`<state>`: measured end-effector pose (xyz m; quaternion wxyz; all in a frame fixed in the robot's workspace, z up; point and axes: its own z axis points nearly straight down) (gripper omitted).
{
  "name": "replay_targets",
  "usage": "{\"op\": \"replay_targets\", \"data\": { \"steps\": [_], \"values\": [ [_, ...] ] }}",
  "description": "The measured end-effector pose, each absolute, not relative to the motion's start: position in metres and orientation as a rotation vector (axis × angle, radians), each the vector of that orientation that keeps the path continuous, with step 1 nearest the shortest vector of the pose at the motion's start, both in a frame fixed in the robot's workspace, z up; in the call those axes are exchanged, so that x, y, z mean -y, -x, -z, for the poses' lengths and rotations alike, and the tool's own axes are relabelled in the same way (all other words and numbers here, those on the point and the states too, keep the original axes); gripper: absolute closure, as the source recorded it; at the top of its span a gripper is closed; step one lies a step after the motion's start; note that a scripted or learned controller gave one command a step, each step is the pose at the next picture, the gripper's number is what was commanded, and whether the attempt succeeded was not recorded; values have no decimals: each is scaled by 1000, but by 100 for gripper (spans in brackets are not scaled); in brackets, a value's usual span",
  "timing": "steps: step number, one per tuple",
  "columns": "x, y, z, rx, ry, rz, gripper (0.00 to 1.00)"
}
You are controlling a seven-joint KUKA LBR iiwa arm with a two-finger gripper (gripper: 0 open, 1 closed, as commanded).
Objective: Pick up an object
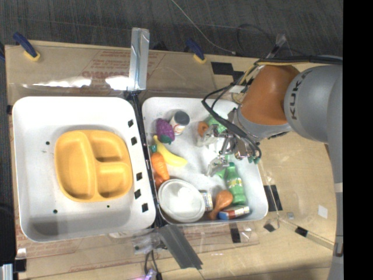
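Green bottle (235,185) is my pick for the task's obj, since it lies closest to the tool; landmark for all places below is the right bin (262,182).

Going L to R. Left bin (23,156), touching the right bin's L wall, holds a yellow divided tray (93,163). Inside the right bin, along its L wall: purple grapes (165,130), then a banana (170,156) and carrot (159,165) below them. Bottom-L corner of the right bin: white bowl (180,201). Mid bin, toward its R wall: gripper (220,156), w/ cables bunched over it. Green bottle sits just below the gripper, toward the bin's bottom-R corner, long axis running roughly top-to-bottom in the camera view, cap end up near the tool. A brown drumstick-shaped toy (222,201) lies just L of the bottle's base.

Jaws: can't tell if spread or closed, the wrist and wires blur them; prob nothing between them, but not sure.

Key relation: bottle is immediately below the tool, so a grasp would need to close across its narrow width.
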<state>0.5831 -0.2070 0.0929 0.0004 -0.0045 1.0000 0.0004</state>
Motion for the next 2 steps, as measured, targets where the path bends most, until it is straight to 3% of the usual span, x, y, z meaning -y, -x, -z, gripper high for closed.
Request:
{"op": "replay_targets", "data": {
  "steps": [1, 2],
  "values": [
    [208, -546, -93, -3121, -334, -1, 0],
    [206, -548, -105, -3119, -320, 1, 100]
  ]
}}
